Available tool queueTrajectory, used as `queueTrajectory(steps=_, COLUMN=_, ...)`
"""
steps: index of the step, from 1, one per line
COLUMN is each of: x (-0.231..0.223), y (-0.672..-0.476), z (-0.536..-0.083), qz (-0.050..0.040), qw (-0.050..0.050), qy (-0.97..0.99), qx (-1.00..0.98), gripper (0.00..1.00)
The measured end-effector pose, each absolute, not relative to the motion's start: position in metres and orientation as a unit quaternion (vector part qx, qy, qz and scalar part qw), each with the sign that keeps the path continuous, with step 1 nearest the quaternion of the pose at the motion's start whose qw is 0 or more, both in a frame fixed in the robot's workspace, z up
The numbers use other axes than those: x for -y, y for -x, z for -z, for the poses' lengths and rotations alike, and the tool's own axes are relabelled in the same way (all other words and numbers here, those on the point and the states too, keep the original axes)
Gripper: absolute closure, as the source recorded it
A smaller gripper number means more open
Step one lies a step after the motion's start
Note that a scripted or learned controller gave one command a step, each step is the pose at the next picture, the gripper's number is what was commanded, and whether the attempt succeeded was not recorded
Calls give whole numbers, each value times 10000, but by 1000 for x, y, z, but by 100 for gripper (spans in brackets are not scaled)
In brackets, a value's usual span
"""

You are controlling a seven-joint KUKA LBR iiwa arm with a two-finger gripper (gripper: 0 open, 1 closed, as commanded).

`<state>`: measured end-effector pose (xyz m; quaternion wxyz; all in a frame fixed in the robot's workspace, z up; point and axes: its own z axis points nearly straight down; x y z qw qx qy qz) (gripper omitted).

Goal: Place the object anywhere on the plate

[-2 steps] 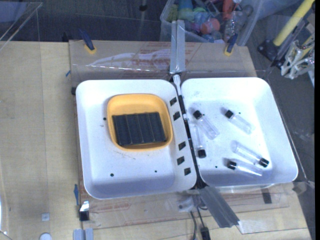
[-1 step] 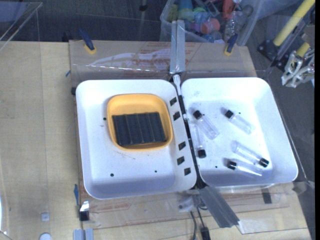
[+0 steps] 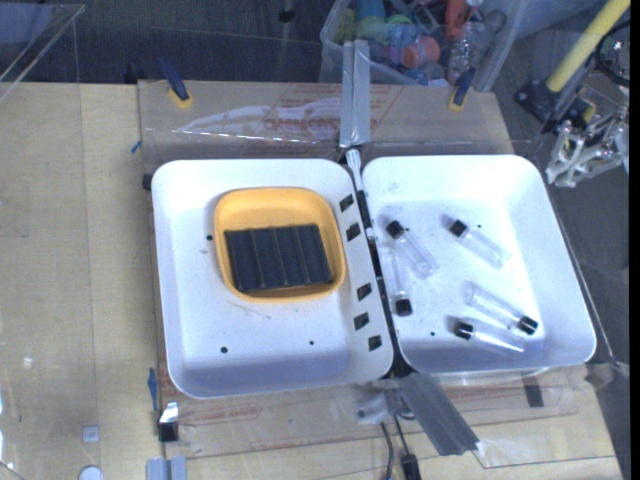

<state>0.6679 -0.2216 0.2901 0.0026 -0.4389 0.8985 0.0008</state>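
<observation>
A: Item one, landmark: the yellow plate, square with rounded corners, in the left bin. A dark ribbed insert lies inside it, covering most of its floor.

B: Item two, the task's objects?

A: Clear vials with black caps, all in the right bin, right of the plate across the divider. Nearest the plate: one vial lying just past the divider, and a second vial below it. Further right: an upper vial, and two lower vials and lying close together near the bin's front corner. None touches the plate.

B: Handling notes?

A: Judged light, rigid and smooth. Round bodies will likely roll or squirt out under a pinch, and if they are glass, fragile. Best hold: across the barrel near its middle, jaws square to the long axis, not on the cap end. The upper vial lies apart from the rest and looks easiest to take. The paired lower ones risk a double pick.

B: Item three, the tool?

A: A metallic assembly sits far right of the plate, beyond the right bin's upper corner, off the counter's bins. Whether it is wide or narrow, I cannot tell. Nothing is visibly held.

B: Task status?

A: Not begun, by appearance: every vial lies in the right bin.
</observation>
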Motion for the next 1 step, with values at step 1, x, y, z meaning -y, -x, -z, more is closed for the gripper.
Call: queueTrajectory(steps=1, x=221, y=-669, z=-295, qz=7, qw=44, qy=5664, qx=-8241, gripper=100)
